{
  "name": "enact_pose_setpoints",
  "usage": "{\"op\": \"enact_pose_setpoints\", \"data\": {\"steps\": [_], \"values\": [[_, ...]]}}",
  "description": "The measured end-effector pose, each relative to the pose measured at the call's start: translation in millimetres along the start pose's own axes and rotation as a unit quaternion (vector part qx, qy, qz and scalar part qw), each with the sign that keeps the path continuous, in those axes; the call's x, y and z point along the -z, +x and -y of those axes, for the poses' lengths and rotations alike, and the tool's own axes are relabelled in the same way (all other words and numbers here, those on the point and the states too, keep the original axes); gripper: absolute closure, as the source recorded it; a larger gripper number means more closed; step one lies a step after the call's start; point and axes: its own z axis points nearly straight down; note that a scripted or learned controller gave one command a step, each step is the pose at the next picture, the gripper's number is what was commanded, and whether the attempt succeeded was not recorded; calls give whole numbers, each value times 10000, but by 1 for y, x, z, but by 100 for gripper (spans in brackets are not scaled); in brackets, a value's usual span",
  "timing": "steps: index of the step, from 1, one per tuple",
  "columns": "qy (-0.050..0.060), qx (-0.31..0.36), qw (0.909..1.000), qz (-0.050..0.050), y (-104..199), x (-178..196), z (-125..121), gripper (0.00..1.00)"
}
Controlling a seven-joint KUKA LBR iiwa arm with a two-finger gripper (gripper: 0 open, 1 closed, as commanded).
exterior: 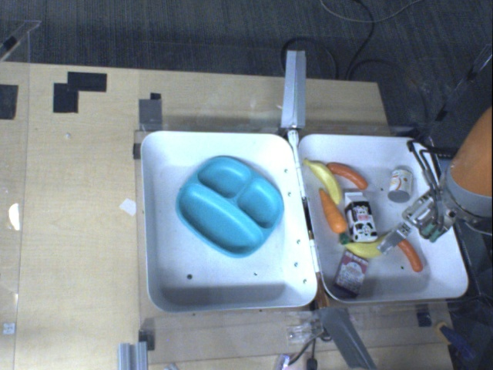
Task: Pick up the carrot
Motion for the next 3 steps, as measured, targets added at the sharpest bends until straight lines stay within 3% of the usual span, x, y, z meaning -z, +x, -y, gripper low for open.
{"op": "enact_pose_setpoints", "data": {"steps": [1, 2, 3], "values": [[-107, -290, 9994, 124, -60, -79, -41, 0], [-80, -1245, 9922, 15, -94, -84, -92, 0], [-89, -1693, 9855, 70, -28, -97, -112, 0]]}}
